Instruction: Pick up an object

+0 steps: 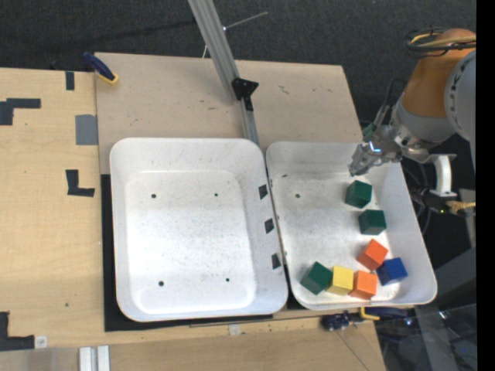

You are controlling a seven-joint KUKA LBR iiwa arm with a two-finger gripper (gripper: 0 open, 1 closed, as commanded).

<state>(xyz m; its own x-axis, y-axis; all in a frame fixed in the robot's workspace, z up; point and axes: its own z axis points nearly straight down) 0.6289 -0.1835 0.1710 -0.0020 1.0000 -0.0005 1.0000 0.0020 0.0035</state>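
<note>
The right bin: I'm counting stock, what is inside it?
The right bin holds seven blocks: three green, two orange, one yellow, one blue. The claw covers the far corner.

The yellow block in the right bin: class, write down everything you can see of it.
The yellow block is a small cube, plain, matt and solid-coloured; its material cannot be told. It sits flat on the floor of the right bin, near the front wall, in the middle of a row of three. A green block presses against its left side and an orange block against its right. The gripper is well away, at the bin's far end.
</note>
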